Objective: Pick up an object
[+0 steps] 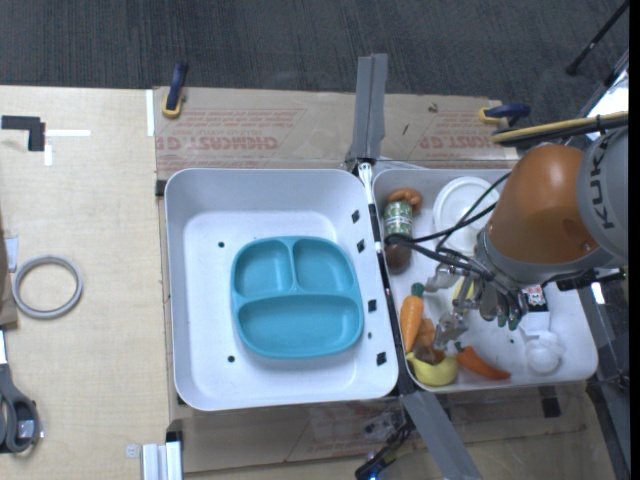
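Crowding right bin's (575, 373) near edge: tool (455, 330).

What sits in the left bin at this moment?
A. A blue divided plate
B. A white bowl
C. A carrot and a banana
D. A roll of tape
A. The blue divided plate lies alone on the floor of the left bin; the carrot lies in the right bin.

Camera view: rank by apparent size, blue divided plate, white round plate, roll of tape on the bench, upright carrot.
1. blue divided plate, clearly largest
2. white round plate, partly hidden by the arm, and roll of tape: look alike, not ranked
3. upright carrot, smallest
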`<state>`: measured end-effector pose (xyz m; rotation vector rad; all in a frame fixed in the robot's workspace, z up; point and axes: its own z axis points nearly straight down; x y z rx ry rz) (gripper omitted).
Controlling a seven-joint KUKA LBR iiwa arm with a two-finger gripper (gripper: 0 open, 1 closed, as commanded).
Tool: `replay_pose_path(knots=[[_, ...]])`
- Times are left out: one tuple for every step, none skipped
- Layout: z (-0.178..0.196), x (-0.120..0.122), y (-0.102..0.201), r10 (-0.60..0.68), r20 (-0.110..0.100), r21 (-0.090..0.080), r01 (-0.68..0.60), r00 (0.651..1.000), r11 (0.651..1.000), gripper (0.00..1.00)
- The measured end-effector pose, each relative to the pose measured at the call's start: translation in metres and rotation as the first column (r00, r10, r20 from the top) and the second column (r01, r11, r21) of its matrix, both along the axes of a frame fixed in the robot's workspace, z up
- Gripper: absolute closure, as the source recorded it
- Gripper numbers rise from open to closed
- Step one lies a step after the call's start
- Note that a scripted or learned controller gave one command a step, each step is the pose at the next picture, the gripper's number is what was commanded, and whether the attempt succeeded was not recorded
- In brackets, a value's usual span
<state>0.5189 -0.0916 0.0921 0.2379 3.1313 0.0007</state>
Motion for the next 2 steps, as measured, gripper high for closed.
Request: replay_pose_path(knots=[[-0.0001,0.008,-0.0748,-0.064,0.002,-0.001,0.064,0.998,0.998,0.0],[0.0092,0.0094,-0.0737,-0.06,0.004,-0.002,0.06,0.998,0.998,1.0]])
